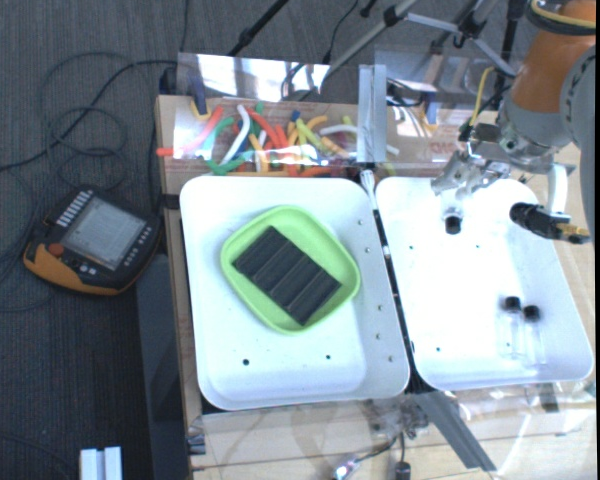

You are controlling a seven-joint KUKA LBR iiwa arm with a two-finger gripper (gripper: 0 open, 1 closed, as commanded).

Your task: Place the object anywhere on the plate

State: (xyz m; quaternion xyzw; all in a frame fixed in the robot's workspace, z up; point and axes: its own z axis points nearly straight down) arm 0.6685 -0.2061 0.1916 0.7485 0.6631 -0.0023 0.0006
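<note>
Two white bins sit side by side on the table (pixel 175 118). The left bin (pixel 280 368) holds a green plate (pixel 238 268) carrying a dark ribbed object (pixel 285 270) (lying flat). The gripper (pixel 458 190) hovers over the right bin's (pixel 460 318) far edge, fingers apparently released, nothing between them.

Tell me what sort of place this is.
Probably a robotics lab test bench. A robot arm reaches over two white bins, a handheld control pendant lies on the floor with loose cables, and camera stands lean overhead.
</note>
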